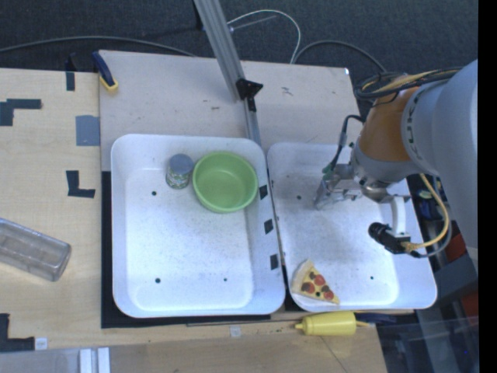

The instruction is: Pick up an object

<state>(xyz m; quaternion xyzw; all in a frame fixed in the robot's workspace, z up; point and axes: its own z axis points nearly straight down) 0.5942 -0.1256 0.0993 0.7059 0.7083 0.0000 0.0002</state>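
The table [46, 169] carries 2 shallow white bins side by side, the left bin [140, 286] and the right bin [388, 290], their inner rims touching. The grey arm [443, 123] with its orange band reaches in from the right and hangs over the upper part of the right bin. A grey metal pole [221, 37] slants down from the top edge toward the gap between the bins. In the left bin, a green bowl [225, 181] sits upright near the upper right corner, and a small grey-lidded can [179, 170] stands just beside it on the left, close to touching. A clear plastic container [31, 249] lies on its side on the table, well apart from the bins at the left edge. The claw [330, 195] points down over the floor of the right bin, with nothing between its fingers; whether it is released or clenched I cannot tell. A pizza slice [314, 283] lies flat in the lower left corner of the right bin, well apart from the claw. A yellow bottle [328, 324] lies on the table just below that bin's front rim.
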